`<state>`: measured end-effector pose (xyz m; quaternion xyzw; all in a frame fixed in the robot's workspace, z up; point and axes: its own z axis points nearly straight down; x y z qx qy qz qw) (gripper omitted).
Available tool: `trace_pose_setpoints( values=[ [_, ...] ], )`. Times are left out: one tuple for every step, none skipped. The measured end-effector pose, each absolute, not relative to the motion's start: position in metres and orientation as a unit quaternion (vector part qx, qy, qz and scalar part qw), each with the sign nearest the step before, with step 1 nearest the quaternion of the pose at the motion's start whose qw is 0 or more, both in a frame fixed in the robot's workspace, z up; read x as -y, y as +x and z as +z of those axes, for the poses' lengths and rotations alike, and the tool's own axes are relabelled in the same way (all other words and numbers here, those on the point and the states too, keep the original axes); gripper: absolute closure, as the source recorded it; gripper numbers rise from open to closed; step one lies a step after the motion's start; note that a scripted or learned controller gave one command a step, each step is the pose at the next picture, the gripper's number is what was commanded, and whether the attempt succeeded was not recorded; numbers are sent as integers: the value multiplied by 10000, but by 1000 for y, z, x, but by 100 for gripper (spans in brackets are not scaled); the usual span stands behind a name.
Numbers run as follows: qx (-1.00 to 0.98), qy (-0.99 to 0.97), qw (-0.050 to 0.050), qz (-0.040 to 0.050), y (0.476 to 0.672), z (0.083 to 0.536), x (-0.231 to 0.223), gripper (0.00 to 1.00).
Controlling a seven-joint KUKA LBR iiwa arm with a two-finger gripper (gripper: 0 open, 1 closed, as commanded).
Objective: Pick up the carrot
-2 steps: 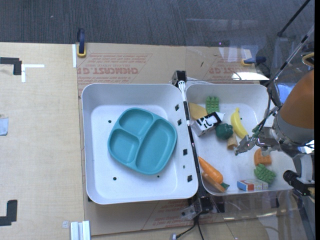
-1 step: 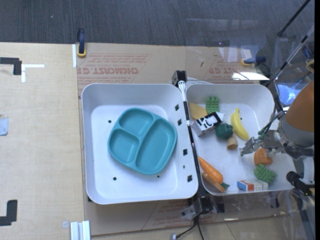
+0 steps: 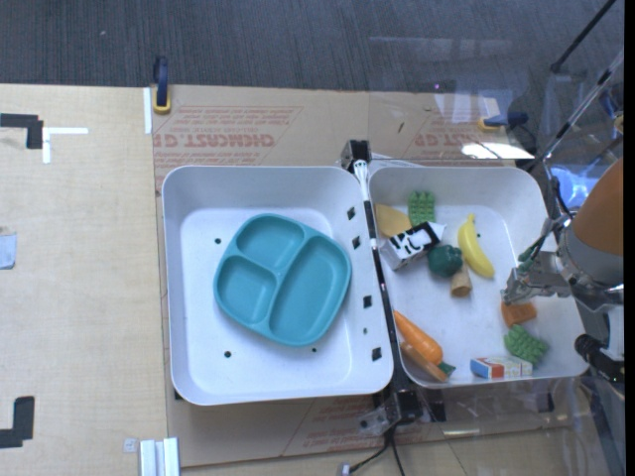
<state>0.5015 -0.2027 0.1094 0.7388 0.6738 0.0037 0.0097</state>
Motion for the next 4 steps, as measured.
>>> trace_pose_setpoints(
  values=[
    [-6734, 7392, 80, 28, 501, 108, 202, 0],
    [-6592, 7520, -4, -8, 537, 91, 177, 0],
    [-7106, 7036, -16, -9, 488, 91, 101, 0],
    [-6679, 7442, -11, -16, 535, 91, 96, 0]
  ],
)
